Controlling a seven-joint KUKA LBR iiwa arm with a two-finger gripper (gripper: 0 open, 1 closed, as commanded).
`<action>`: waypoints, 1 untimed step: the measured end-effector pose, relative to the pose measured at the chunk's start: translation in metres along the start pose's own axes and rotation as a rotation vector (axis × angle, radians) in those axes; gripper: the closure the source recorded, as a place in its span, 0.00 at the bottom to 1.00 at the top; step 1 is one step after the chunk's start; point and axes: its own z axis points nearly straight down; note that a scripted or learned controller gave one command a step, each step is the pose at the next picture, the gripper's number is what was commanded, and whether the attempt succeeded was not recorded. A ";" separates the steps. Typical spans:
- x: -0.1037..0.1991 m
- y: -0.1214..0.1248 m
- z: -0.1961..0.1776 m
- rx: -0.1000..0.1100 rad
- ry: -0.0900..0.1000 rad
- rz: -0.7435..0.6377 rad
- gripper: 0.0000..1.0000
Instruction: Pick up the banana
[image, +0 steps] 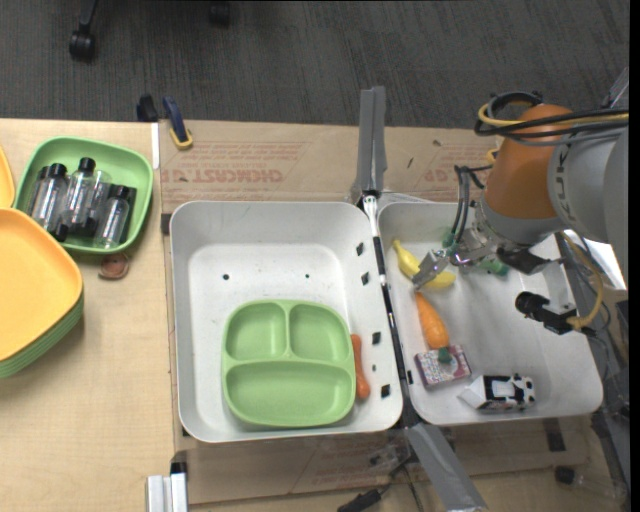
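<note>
We see one banana (409, 262) lying in the right bin (560, 400), near its upper left corner and close to the wall shared with the other bin. Its long axis runs on a slant from upper left to lower right, the narrow tip pointing up toward the far rim and the lower end passing under the gripper (437, 268). The gripper sits right over that lower end, touching or just above it (we cannot tell which), and we cannot tell whether it is released or clenched, so we claim no grasp.

Just below the banana in the same bin lies one carrot (431, 320), its long axis nearly upright in the view, narrow end toward the banana. Below that is one small pink packet (442, 366), and to its right one small black-and-white carton (503, 393). The arm (560, 180), grey with its orange band, reaches in over the bin's upper right.

The left bin (200, 240) holds one green divided plate (288, 362) with three compartments, and one thin orange stick (358, 366) lies along the plate's right edge.

Farther left on the table (90, 420), a green tray (130, 180) holds a cluster of small dark-capped bottles (80, 200) (four, as far as we can count). A stack of orange plates (35, 290) sits at the left edge.
</note>
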 end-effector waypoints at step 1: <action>-0.002 -0.001 -0.009 0.000 0.000 0.005 1.00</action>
